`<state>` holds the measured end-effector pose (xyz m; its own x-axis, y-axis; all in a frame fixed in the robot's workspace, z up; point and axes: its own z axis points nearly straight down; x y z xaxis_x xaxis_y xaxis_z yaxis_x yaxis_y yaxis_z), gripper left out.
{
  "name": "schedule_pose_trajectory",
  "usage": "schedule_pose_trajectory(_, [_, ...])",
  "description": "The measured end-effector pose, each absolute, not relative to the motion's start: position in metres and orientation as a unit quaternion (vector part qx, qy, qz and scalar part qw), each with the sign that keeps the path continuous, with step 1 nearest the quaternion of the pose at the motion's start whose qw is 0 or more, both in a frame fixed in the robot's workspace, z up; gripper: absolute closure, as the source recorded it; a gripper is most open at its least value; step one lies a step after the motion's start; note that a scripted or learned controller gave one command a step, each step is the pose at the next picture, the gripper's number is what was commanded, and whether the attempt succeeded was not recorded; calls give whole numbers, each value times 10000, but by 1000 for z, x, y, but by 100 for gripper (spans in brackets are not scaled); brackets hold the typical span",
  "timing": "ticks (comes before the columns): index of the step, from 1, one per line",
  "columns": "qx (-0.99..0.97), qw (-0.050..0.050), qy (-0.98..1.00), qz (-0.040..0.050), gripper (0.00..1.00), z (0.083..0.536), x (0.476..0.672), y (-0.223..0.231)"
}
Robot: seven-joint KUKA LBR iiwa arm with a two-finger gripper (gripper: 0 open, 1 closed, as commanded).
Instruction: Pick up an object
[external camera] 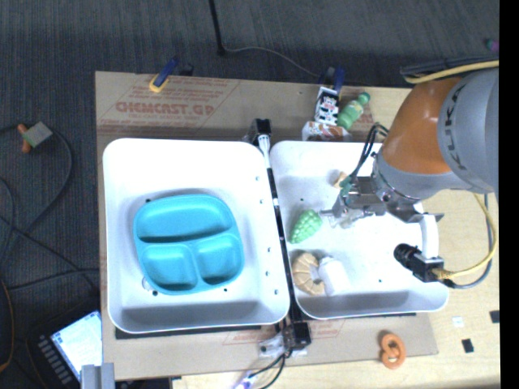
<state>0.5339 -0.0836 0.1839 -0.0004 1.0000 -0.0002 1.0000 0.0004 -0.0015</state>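
In the right bin [365, 302] lie a green knobbly object [305, 226], a tan round ribbed object [306, 271] and a small white object [332, 273] beside it. My gripper [347, 213] hangs over the middle of this bin, just right of the green object and above the bin floor. Nothing is seen between its fingers. The grey arm with its orange band [422, 140] covers the bin's upper right part.
The left bin [122, 168] holds a blue compartment tray [189, 242]. A green and white toy [336, 113] lies on the bench behind the right bin, an orange ring [392, 348] in front of it. A black cable plug [418, 262] hangs over the right bin.
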Motion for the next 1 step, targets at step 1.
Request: schedule_pose_trajectory(1, [-7071,4,-7071,10,100,184,513,-67])
